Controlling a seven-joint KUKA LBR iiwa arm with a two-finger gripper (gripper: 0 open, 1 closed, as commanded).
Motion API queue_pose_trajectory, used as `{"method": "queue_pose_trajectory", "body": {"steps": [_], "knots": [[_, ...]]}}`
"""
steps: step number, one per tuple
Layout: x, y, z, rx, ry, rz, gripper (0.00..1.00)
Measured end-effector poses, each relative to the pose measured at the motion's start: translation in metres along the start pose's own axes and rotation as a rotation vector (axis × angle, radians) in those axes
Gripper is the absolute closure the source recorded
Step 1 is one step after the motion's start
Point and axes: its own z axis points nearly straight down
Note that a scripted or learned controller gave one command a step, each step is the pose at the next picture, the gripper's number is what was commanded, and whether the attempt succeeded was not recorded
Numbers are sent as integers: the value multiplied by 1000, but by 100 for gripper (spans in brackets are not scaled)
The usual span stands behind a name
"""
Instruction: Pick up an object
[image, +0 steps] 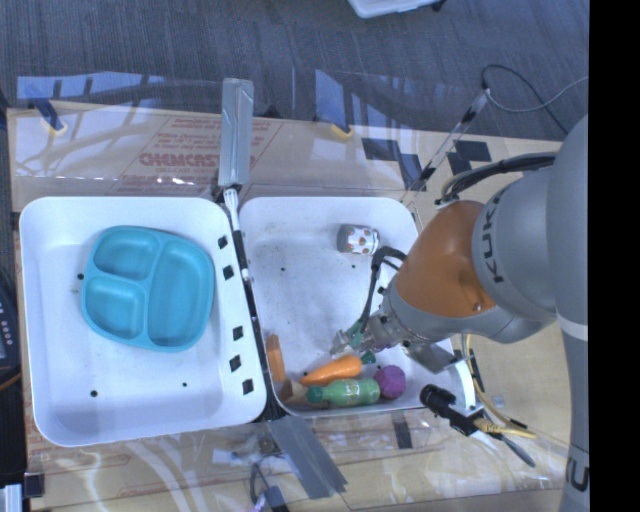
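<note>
A wooden bench (120, 150) under glossy, glaring plastic sheeting sits on dark grey carpet (200, 35).

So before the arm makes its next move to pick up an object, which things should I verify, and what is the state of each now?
1. Gripper low in the right bin, above the toys: ok.
2. Carrot lying free just below the gripper: ok.
3. Something held between the fingers: cannot tell.
4. Green bottle and purple ball crowd the carrot against the front wall: not ok.
5. Small cup stands apart near the back wall: ok.
6. Blue tray in the left bin, out of the way: ok.
</note>
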Motion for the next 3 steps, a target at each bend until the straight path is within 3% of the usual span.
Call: {"method": "queue_pose_trajectory", "body": {"steps": [1,2,3], "knots": [[48,74,-148,-3,-1,-53,100],[-32,64,-134,1,-2,1,100],[36,55,-130,4,1,161,100]]}}
